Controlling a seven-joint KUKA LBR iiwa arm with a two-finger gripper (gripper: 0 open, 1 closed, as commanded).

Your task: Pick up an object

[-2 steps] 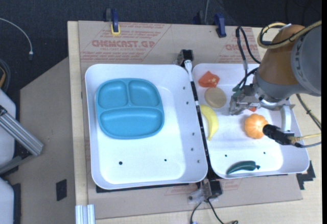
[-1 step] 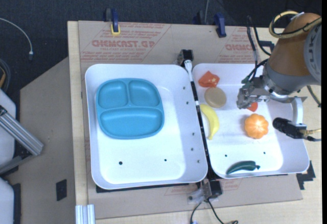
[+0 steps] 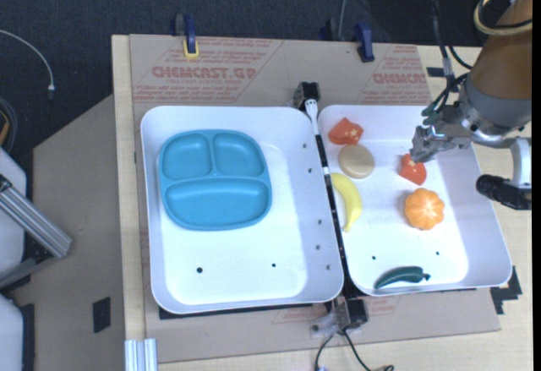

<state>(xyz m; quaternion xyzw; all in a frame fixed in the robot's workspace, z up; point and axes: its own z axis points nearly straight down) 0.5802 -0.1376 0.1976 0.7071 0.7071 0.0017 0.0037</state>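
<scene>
Camera view: I see the pincer (image 3: 420, 150) low over the right shallow white plastic bin (image 3: 473, 272), right above a small red wedge-shaped toy piece (image 3: 413, 171); contact unclear, and I cannot tell if it's spread or pressed together. Just below sits a ribbed orange pumpkin-like toy (image 3: 423, 209). Further left: a red tomato-like piece (image 3: 345, 132), a smooth beige round piece (image 3: 357, 161), a curved yellow banana (image 3: 347, 201) by the bin's left wall. A glossy dark green pepper (image 3: 401, 277) lies at the near edge. The left white bin (image 3: 245, 276) holds a blue three-compartment plastic plate (image 3: 216, 179). The tabletop (image 3: 254, 65) is brown printed board.
</scene>
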